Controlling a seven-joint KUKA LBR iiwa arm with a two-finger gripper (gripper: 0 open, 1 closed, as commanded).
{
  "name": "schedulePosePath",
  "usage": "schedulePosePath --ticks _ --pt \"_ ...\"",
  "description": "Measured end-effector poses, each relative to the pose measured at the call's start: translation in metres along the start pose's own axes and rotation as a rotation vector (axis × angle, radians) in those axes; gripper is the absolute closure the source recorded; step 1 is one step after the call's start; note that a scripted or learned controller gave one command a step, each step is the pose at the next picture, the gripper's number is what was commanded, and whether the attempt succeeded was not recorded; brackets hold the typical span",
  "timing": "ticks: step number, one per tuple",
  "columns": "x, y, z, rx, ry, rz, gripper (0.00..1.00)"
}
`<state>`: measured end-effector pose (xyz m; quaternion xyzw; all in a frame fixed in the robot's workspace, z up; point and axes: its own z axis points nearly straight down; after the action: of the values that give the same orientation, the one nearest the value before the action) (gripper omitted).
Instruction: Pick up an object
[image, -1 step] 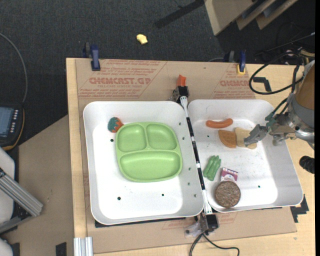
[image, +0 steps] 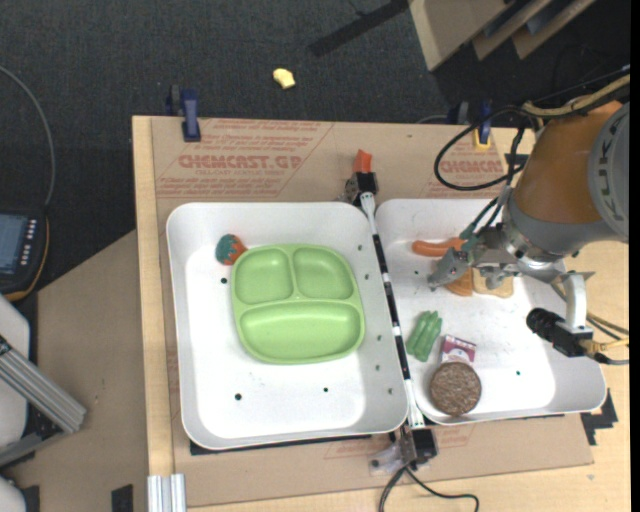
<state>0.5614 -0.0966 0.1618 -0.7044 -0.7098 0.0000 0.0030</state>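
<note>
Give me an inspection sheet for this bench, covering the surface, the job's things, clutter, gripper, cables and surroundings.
Surface: brown board bearing two white bins, left bin and right bin.
Job's things: green tray and a small ball in the left bin; carrot, green piece, brown disc and small box in the right bin.
Clutter: yellow scrap on the floor.
Gripper: gripper low over the right bin's far end, near the carrot; an orange thing just below it.
Cables: black cable looping on the board's far right.
Surroundings: dark carpet; blue clamp on the board's far edge.
</note>
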Motion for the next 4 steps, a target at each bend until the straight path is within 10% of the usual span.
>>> schedulePosePath --ticks 1,2,3,4 --pt "-0.061 0.056 0.079 -0.011 -0.009 0.009 0.0" --pt "-0.06 0.057 0.062 -0.018 -0.012 0.007 1.0" --pt "-0.06 0.057 0.063 -0.017 -0.012 0.007 0.0" --pt "0.003 0.033 0.074 -0.01 -0.007 0.003 0.0"
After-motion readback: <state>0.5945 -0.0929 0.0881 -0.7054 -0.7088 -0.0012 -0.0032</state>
